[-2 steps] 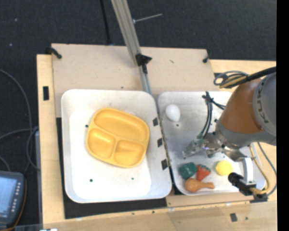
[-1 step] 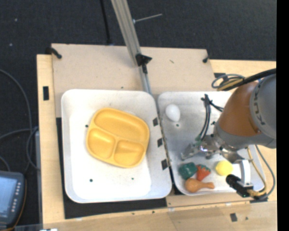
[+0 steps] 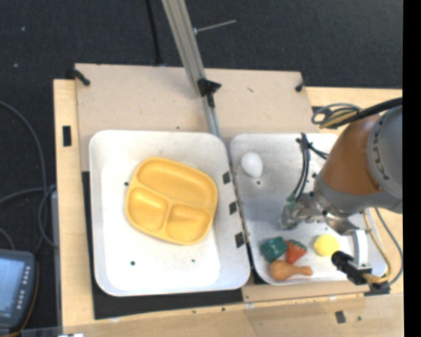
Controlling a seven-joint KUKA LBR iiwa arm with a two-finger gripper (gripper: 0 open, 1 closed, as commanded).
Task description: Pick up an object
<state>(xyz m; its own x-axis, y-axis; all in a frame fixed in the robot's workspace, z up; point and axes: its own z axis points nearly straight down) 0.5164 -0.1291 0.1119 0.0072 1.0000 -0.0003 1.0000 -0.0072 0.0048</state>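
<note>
On the bench, the right bin (image 3: 266, 149) holds the jaws (image 3: 292, 216), whose state I cannot tell.

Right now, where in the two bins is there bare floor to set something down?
Left bin: bare strips around the yellow tray. Right bin: bare middle, between the white egg and the gripper. Crowded near corner: green block, orange carrot, yellow ball, tan drumstick.

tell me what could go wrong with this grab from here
1. The small green block, red piece, orange drumstick-shaped toy and yellow ball crowd the right white bin's near corner, so the gripper might nudge neighbours instead of gripping one.
2. The yellow ball could roll off.
</note>
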